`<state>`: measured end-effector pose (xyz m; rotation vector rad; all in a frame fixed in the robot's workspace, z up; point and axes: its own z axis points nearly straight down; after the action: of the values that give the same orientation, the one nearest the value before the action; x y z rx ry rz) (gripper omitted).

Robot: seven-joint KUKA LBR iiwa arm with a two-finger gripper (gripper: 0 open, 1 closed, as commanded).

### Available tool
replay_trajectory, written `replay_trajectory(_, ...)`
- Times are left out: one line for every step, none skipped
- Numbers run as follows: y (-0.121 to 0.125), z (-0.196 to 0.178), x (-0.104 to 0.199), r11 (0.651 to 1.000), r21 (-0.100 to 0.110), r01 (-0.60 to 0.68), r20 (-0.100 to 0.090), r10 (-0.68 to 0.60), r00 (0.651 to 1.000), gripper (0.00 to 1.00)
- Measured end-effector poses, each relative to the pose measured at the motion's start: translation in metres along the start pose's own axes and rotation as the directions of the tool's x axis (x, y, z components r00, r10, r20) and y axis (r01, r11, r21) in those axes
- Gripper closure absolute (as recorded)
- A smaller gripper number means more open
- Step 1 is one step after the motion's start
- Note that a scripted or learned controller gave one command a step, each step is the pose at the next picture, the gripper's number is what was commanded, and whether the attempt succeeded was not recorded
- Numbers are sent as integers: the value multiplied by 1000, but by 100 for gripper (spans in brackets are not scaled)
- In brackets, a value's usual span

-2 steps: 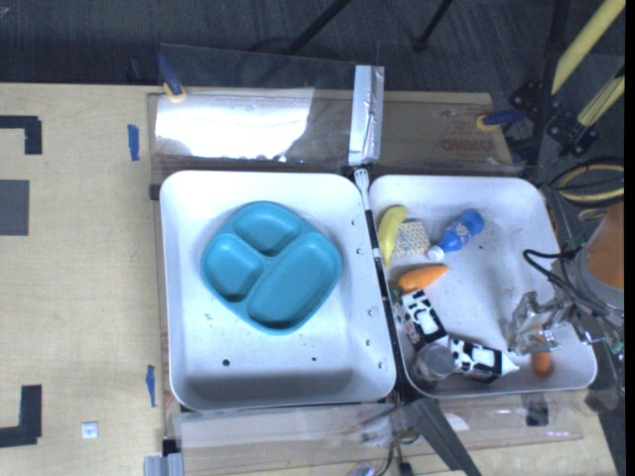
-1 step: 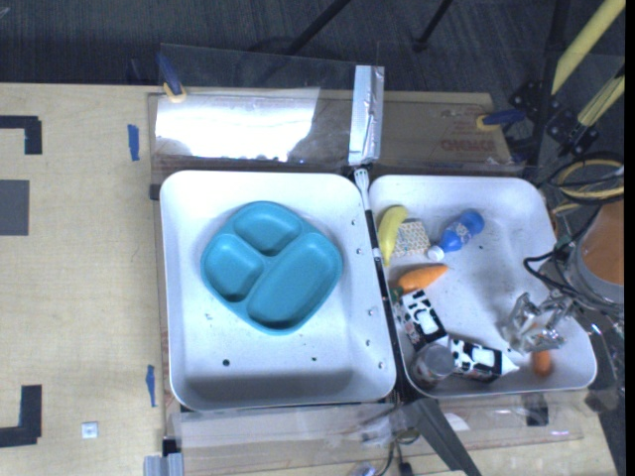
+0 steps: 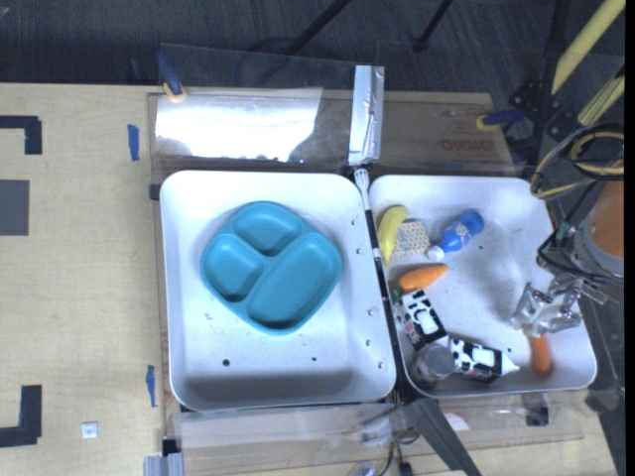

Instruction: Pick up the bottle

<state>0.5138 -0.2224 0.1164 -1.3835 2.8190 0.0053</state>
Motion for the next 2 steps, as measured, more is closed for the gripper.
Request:
replay_trajectory(14, 1, 11, 903, -5, 430, 0, -430, 903, 100)
replay_trajectory(5, 23, 0, 711, 3, 703, -2, -703, 711, 100)
